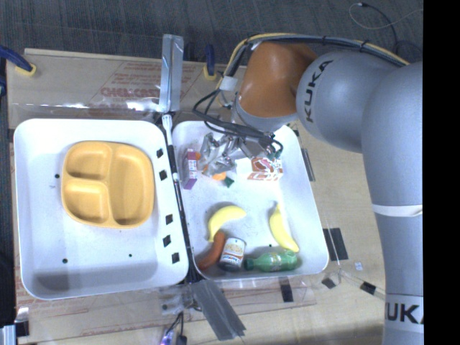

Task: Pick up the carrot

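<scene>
Camera view puts my gripper (pixel 220 155) low in the right bin (pixel 313 214). Whether my jaws stand wide or narrow I cannot tell. The carrot (pixel 223 178) lies just below their tips, apparently not between them. It is small, its long axis slanting, orange end toward me, green end pointing away to the lower right. Two bananas (pixel 224 218) lie farther off beyond it.

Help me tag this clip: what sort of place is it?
Probably a robotics lab bench: a KUKA arm over two white bins, toy food like bananas, tape and cables around.
</scene>
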### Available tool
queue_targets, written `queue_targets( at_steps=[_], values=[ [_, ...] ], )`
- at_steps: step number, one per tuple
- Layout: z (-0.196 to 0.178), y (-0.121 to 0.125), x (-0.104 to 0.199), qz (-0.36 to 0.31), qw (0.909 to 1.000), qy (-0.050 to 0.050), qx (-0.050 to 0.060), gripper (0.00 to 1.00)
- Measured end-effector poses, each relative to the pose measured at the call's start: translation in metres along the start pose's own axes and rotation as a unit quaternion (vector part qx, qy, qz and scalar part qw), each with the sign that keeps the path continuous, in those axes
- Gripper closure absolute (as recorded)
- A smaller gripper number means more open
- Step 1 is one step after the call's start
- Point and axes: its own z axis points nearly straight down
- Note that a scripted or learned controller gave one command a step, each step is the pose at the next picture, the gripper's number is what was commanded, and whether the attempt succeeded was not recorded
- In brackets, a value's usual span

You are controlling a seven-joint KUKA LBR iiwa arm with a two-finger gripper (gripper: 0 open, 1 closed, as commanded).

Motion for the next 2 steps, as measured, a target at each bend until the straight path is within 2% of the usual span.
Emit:
queue_targets(
  at_steps=[1, 2],
  values=[
    [0.0, 0.0001, 0.0, 0.0, 1.0, 0.0, 0.0, 0.0],
    [-0.008, 0.0003, -0.002, -0.001, 1.0, -0.001, 0.0, 1.0]
  ],
)
